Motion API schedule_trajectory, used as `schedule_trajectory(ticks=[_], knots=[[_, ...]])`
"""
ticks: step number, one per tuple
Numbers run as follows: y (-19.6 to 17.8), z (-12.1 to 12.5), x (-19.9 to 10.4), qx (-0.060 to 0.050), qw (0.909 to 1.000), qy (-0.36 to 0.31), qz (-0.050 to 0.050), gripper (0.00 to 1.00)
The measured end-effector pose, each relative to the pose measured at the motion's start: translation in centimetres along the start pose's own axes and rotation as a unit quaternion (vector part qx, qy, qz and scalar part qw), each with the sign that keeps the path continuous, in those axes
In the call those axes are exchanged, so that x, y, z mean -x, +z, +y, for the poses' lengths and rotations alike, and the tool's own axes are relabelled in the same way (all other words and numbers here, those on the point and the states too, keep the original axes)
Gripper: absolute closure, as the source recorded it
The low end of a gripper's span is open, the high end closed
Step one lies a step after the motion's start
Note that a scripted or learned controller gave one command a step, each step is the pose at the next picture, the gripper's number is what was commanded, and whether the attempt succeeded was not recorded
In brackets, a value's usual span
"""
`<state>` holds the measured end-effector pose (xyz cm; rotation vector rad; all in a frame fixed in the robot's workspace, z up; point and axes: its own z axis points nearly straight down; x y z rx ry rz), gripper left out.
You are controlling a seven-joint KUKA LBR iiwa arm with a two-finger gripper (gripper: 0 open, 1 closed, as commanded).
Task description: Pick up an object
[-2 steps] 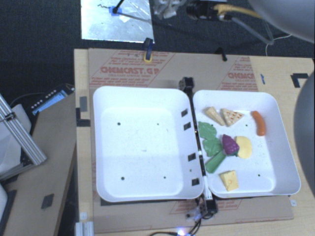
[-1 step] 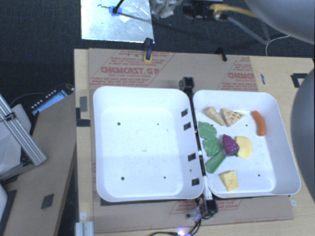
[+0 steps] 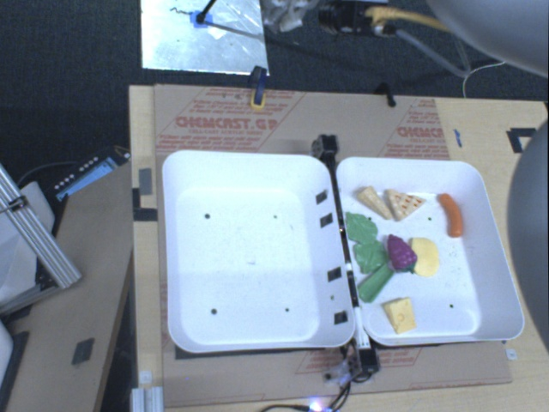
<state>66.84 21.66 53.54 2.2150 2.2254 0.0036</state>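
Observation:
The right bin (image 3: 493,256) holds several toy foods. Two tan wedges (image 3: 371,200) (image 3: 405,204) lie near its far edge, and an orange sausage (image 3: 452,215) lies to their right. In the middle, green leaves (image 3: 364,240), a purple grape bunch (image 3: 400,251) and a yellow lemon (image 3: 425,257) sit close together, with a green pickle (image 3: 375,283) just below them. A yellow cheese block (image 3: 399,314) rests near the front wall. My gripper (image 3: 290,3) hangs blurred at the top of the view, high above the bench and well away from both bins.
The left bin (image 3: 249,247) sits beside the right one, joined by a black clamp strip (image 3: 339,247). A shiny foil sheet (image 3: 202,20) lies on the floor at the back. Yellow cables (image 3: 403,20) run along the grey arm at the top right.

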Motion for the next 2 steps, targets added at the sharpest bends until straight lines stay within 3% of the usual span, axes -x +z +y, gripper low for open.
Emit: schedule_trajectory(ticks=[1, 2], knots=[[0.0, 0.0, 8.8, -0.001, 1.0, 0.006, -0.001, 1.0], [0.1, -0.1, 0.5, 0.0, 1.0, -0.003, 0.001, 1.0]])
